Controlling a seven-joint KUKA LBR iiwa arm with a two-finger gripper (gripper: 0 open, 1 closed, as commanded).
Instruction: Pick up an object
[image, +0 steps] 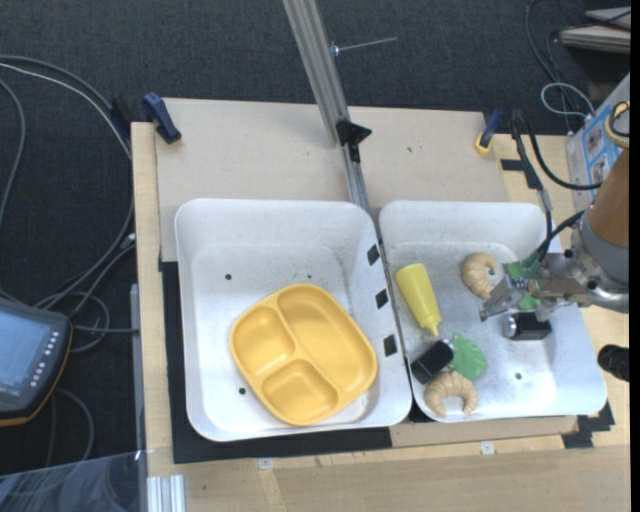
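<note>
On a wooden bench two white bins sit side by side — in the right bin the gripper, fingers spread and empty, hovers just beside a croissant at centre right — likely approaching, needing descent and closure.
</note>
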